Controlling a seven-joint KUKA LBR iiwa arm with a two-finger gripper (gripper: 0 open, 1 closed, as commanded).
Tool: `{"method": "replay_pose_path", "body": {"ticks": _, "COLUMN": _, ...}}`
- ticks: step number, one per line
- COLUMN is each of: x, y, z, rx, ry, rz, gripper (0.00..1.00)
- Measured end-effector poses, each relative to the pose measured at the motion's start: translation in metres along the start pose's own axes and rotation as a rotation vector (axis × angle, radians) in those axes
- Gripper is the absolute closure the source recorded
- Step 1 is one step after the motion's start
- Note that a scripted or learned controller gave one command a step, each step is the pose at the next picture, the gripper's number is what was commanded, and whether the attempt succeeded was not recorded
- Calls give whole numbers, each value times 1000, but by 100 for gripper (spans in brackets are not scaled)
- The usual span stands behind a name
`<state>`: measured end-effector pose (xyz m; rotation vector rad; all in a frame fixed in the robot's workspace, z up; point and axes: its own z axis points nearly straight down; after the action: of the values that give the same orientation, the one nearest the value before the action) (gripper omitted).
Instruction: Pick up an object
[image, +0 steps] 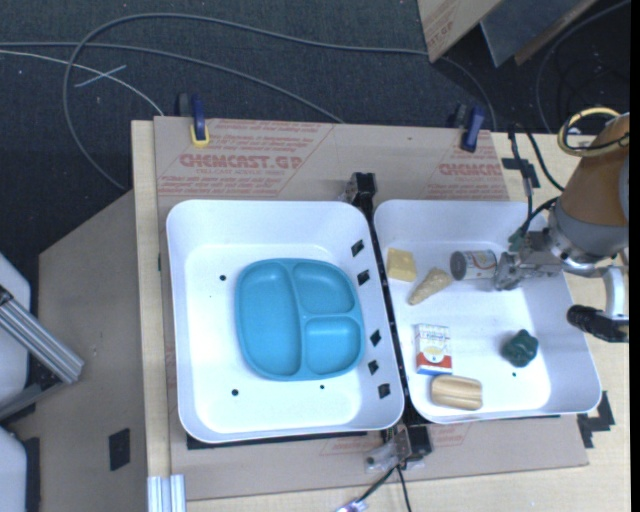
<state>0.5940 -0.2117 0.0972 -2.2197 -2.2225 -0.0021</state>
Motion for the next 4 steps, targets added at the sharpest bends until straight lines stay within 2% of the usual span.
{"method": "replay_pose_path", "body": {"ticks": 1, "x": 0, "y": 4, "z": -44, "rx": -4, "ry": -3, "rz": 0, "gripper": 100}}
{"method": "replay_pose_path", "body": {"ticks": 2, "x": -2, "y": -5, "z": -97, "rx": -2, "ry": -2, "rz": 2, "gripper": 100}}
{"method": "replay_pose_path", "body": {"ticks": 4, "x": -2, "y": -4, "z": -185, "rx": -4, "ry": -3, "rz": 0, "gripper": 100}}
